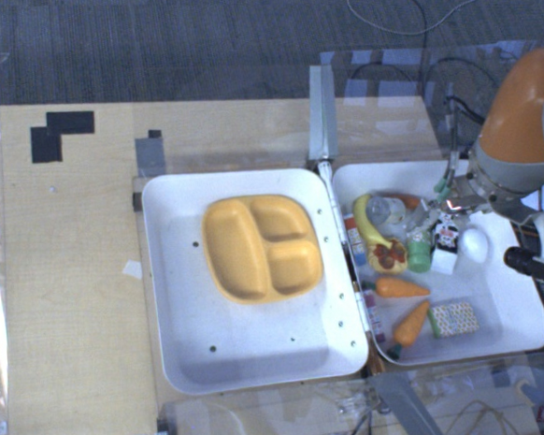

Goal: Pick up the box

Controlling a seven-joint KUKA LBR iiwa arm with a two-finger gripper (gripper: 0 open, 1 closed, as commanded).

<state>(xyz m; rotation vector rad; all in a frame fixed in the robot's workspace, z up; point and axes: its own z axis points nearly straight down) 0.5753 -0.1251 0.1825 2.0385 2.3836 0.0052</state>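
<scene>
The box (453, 319) is small and flat with a speckled green and pink pattern. It lies near the front of the right bin (534, 332), just right of a carrot. The arm's orange band (524, 107) hangs over the bin's back right corner. My gripper (440, 214) reaches down into the clutter in the middle of the bin, above a green bottle (418, 252). It is well behind the box and apart from it. Nothing of the box is covered.
The right bin also holds a banana (366, 225), two carrots (401, 287) (411, 323), a white rounded object (474, 244) and small bits. In the left bin (180, 294) lies a yellow divided plate (258, 247). A metal rail (320, 114) separates the bins at the back.
</scene>
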